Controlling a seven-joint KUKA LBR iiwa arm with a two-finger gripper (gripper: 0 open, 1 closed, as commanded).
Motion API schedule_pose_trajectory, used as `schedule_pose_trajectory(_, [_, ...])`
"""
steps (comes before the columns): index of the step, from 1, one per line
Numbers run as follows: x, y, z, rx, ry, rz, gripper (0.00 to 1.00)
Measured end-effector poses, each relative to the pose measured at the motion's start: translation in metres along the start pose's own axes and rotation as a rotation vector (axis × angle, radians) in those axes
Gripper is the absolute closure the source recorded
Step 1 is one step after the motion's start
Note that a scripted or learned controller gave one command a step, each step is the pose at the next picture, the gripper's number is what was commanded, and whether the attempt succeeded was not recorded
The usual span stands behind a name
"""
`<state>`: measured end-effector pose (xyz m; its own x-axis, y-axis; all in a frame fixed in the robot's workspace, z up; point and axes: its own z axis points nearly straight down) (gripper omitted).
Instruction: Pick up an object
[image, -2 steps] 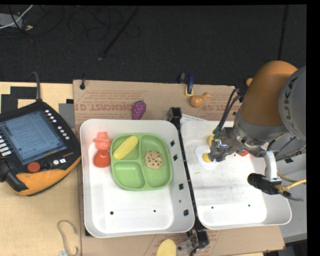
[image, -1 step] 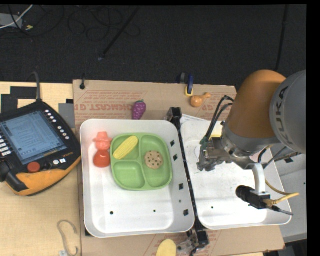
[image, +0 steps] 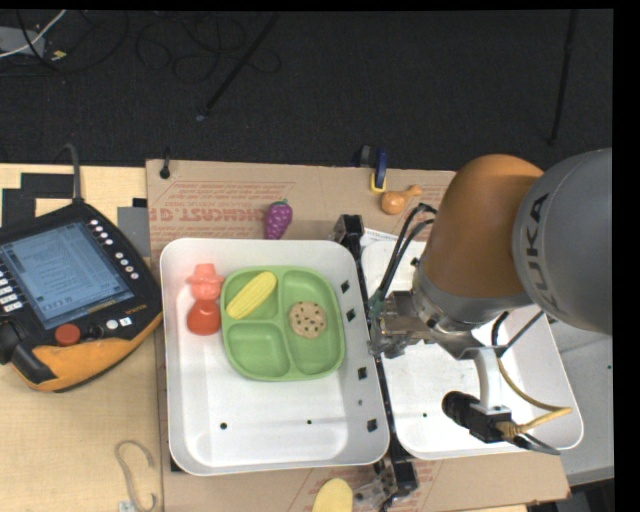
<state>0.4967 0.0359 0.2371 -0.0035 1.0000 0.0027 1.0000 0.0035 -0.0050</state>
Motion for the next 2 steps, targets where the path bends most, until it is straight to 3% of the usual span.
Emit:
schedule_pose_trajectory(1, [0.036, -0.019, 0.002, 0.001, -0.001, 0.001, 1.0])
schedule_pose_trajectory(2, [0.041, -0.015, 0.021, 0.002, -0.003, 0.004, 1.0])
